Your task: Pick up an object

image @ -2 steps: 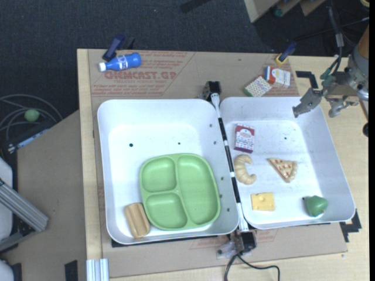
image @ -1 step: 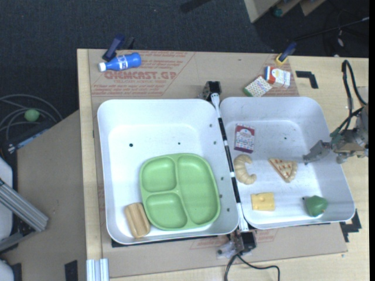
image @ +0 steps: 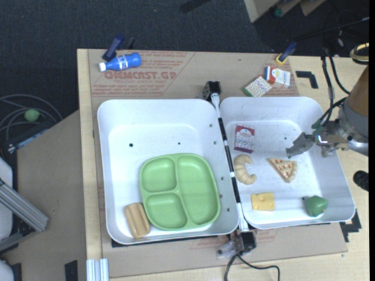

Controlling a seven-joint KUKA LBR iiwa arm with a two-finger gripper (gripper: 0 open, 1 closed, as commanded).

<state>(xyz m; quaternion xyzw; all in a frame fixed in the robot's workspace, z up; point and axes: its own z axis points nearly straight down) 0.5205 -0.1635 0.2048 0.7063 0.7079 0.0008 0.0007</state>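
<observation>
The right bin (image: 334, 174) holds several small items: a maroon box (image: 244, 138), a croissant (image: 244, 168), a pizza slice (image: 283, 168), a yellow cheese block (image: 263, 201) and a green pepper (image: 316, 205). My gripper (image: 296, 147) reaches in from the right over this bin. Its tip hangs just above and to the right of the pizza slice, with nothing seen in its grasp.
The left bin (image: 117, 127) carries a green divided plate (image: 179, 190) and a tan bread piece (image: 136, 219) at its front left. Behind the bins lie a blue-and-white bottle (image: 120, 62) and small cartons (image: 268, 82). A black clip (image: 212, 89) sits where the bins meet.
</observation>
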